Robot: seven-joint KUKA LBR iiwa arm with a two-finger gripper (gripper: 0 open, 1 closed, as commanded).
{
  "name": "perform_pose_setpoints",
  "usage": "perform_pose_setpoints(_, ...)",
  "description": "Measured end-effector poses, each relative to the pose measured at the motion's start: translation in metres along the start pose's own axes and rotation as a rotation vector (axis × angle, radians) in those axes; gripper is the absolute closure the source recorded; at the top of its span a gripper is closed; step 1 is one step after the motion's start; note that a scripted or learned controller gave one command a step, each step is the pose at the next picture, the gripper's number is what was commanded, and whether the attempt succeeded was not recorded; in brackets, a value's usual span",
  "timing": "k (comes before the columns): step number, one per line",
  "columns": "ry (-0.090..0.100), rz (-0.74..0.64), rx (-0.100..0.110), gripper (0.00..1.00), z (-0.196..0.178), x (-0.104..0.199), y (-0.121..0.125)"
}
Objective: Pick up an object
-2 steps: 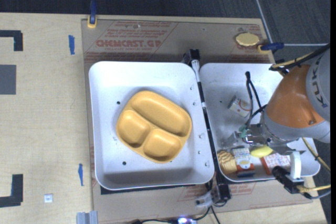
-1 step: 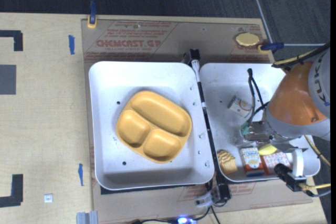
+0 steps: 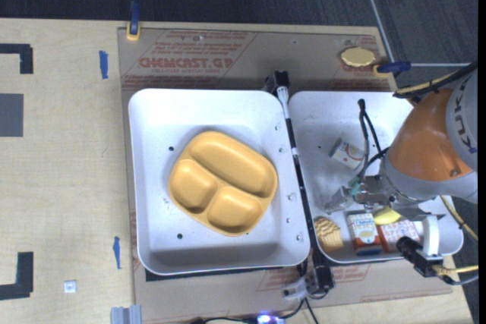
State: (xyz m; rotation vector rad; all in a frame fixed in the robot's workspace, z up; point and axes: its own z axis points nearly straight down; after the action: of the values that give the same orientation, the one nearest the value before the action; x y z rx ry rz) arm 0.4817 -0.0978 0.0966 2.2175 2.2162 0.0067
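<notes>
My gripper (image 3: 363, 192) is low inside the right bin (image 3: 319, 117), under the orange-banded wrist. It hovers just above a row of small objects along the bin's front wall. That row holds a tan waffle-like biscuit (image 3: 328, 233), a red and white packet (image 3: 362, 231), a yellow piece (image 3: 388, 216) and another red and white packet (image 3: 396, 234). A small white and orange item (image 3: 346, 152) lies further back, left of the gripper. Something small and greenish (image 3: 354, 187) shows by the gripper's left side. Nothing can be seen held.
The left bin (image 3: 148, 125) holds a yellow three-compartment plate (image 3: 221, 181). A black divider bar (image 3: 292, 155) runs between the bins. A round tan disc (image 3: 358, 57) sits on the cardboard behind the right bin. Cables hang over the right bin's back.
</notes>
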Motion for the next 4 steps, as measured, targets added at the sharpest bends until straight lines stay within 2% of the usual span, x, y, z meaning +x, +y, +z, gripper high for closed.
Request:
perform_pose_setpoints(2, 0.000, 0.001, 0.005, 0.00, 0.011, 0.005, -0.002)
perform_pose_setpoints(3, 0.002, -0.001, 0.004, 0.00, 0.011, -0.006, -0.001)
perform_pose_setpoints(4, -0.001, -0.001, -0.002, 1.00, 0.000, -0.007, 0.000)
